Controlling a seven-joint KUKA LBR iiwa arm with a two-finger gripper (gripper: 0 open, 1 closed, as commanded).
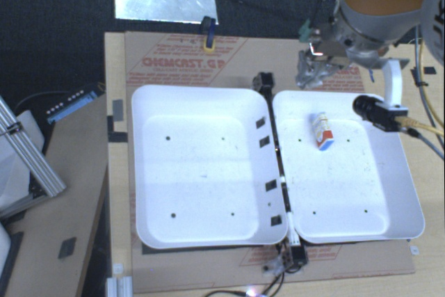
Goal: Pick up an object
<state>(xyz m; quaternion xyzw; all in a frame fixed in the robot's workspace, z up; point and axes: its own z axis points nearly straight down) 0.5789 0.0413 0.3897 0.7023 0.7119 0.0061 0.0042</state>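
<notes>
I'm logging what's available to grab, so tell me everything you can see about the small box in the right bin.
The small box is a little rectangular carton, it looks like cardboard, mostly white with a red-orange patch and a bit of blue at its lower end. Its print is too small to read. It lies flat on the floor of the right bin, in the upper middle part, its long side running roughly up and down the view with a slight tilt. It touches the bin floor alone; the gripper hangs beyond the bin's far rim, apart from it.
</notes>
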